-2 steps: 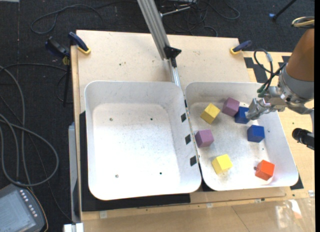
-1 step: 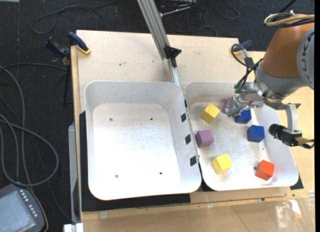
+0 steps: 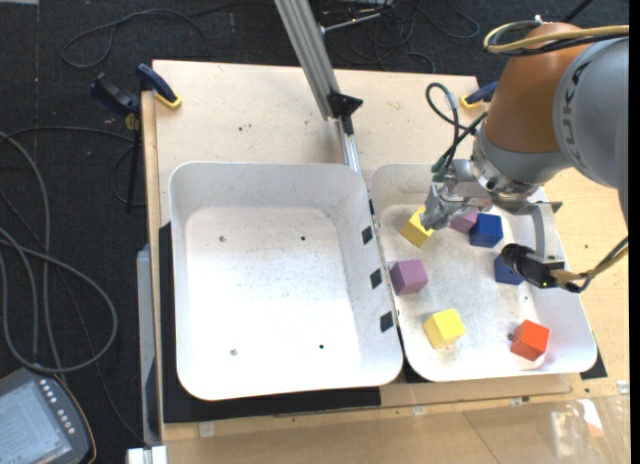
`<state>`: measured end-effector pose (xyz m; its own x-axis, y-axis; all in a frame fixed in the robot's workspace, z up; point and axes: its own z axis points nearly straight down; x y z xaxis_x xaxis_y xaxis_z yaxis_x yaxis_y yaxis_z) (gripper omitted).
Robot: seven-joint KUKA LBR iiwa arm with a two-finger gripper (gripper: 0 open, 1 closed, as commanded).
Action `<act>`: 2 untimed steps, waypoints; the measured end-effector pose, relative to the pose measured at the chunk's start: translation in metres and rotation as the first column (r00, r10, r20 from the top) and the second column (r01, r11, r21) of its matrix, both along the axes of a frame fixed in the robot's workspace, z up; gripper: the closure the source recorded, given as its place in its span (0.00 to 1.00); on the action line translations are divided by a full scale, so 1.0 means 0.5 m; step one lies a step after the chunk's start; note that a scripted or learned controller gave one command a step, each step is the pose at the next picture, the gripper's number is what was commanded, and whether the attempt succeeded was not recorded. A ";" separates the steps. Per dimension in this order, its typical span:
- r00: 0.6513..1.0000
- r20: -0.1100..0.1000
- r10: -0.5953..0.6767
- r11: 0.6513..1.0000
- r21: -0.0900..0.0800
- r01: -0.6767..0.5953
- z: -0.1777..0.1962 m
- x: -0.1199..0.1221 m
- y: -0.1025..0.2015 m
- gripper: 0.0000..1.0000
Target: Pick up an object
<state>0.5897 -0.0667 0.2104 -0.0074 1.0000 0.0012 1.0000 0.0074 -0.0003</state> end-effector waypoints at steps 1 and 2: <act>1.000 0.004 0.001 1.000 0.000 -0.001 0.031 0.025 0.104 1.00; 1.000 0.002 0.001 1.000 0.000 -0.001 0.016 0.042 0.215 1.00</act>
